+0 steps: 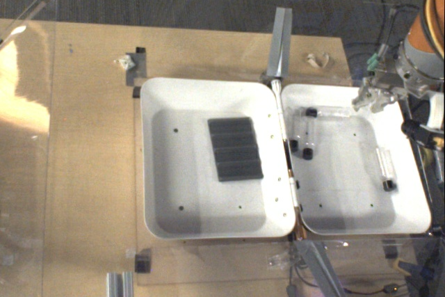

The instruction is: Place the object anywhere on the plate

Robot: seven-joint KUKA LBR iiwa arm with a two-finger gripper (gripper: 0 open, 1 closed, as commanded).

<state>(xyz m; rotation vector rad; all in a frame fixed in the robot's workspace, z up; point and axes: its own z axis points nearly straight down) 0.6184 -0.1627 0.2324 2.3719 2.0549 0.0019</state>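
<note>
A dark grey ridged plate (236,148) lies flat in the middle of the left bin (160,170). Clear plastic tubes with black caps lie in the right bin (410,212). One tube (330,112) lies crosswise near the back wall, one tube (307,139) lies lengthwise near the left wall, and one tube (384,165) lies at the right side. My gripper (372,99) hangs over the back right corner of the right bin, to the right of the crosswise tube and above it. Nothing shows in its grasp.
A grey metal post (280,42) stands behind the seam between the two bins. The orange-banded arm (425,38) comes in from the upper right. The wooden bench (76,149) stretches to the left of the bins.
</note>
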